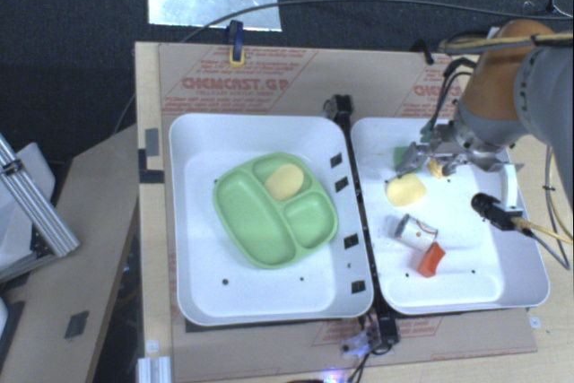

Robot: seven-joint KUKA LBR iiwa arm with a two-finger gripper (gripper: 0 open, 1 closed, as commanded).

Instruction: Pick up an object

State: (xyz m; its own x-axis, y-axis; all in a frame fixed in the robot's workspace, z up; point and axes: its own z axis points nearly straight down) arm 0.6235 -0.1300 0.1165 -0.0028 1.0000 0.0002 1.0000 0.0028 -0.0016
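Bins [193, 282]: two; plate [251, 238]: one.

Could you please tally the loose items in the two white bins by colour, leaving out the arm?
Green: 1, the divided plate in the left bin.
Yellow: 2, one piece on the plate, one in the right bin.
White: 1, the small cylinder.
Orange-red: 1, the small block.
Total: 5
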